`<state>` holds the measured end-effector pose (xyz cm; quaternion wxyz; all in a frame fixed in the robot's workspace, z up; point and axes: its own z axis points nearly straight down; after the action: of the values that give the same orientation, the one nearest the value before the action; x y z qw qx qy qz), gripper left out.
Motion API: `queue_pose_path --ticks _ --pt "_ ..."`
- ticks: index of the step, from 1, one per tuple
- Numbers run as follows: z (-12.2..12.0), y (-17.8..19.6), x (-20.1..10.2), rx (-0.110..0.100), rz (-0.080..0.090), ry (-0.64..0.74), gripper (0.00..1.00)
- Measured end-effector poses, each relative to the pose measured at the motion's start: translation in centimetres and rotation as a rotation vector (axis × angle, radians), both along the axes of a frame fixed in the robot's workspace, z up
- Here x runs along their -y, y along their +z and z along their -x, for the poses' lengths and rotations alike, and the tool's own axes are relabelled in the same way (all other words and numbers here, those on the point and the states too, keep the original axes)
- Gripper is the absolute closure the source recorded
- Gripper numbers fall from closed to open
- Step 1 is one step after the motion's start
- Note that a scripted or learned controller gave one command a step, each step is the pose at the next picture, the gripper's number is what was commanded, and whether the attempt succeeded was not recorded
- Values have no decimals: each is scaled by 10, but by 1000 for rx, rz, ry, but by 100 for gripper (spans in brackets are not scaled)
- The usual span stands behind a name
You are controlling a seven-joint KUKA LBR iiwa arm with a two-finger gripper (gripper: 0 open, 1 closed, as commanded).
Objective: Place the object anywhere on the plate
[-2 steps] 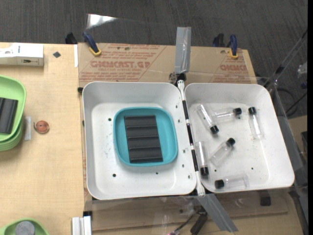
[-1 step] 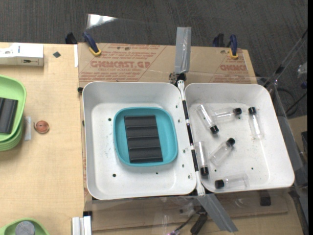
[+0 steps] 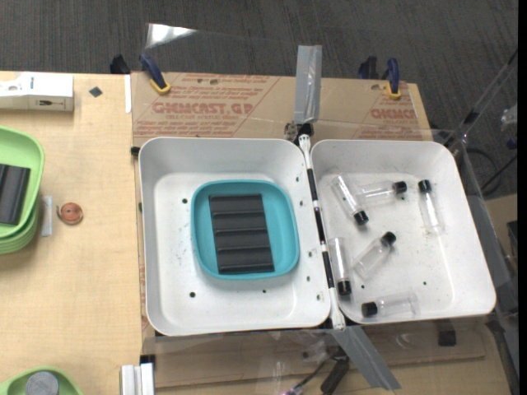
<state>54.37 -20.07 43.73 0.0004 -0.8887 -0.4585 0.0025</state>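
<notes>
Six small clear vials with black caps lie scattered in the right bin (image 3: 461,220): one vial near the bin's middle (image 3: 375,255) rests at a slant, another (image 3: 348,200) lies up by the divider, one (image 3: 383,192) sits just beside it, one (image 3: 426,206) lies along the far right, one (image 3: 338,263) is pressed against the left wall, and one (image 3: 392,307) lies near the front edge. Any of them could be the object to move; I cannot tell which is meant. None touches the teal plate (image 3: 284,229), which sits in the middle of the left bin (image 3: 165,220) with a dark ribbed insert (image 3: 240,233) lying across it. From where I stand the arm is out of the picture, so its fingers cannot be judged either way. To my eye the job is at its very start, with the pick not yet made. The next move looks to call for a descent over a vial that lies free of its neighbours and the walls, the middle one seeming the easiest, with the fingers set across its narrow body. These are round and smooth and would likely roll or slip if caught off centre. Off to the left on the bench (image 3: 82,303) sit a green tray (image 3: 20,192) and a small orange disc (image 3: 71,213).
</notes>
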Motion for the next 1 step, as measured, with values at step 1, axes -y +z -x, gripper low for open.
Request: queue_pose_path --ticks 1 --pt "0 0 0 0 0 0 0"
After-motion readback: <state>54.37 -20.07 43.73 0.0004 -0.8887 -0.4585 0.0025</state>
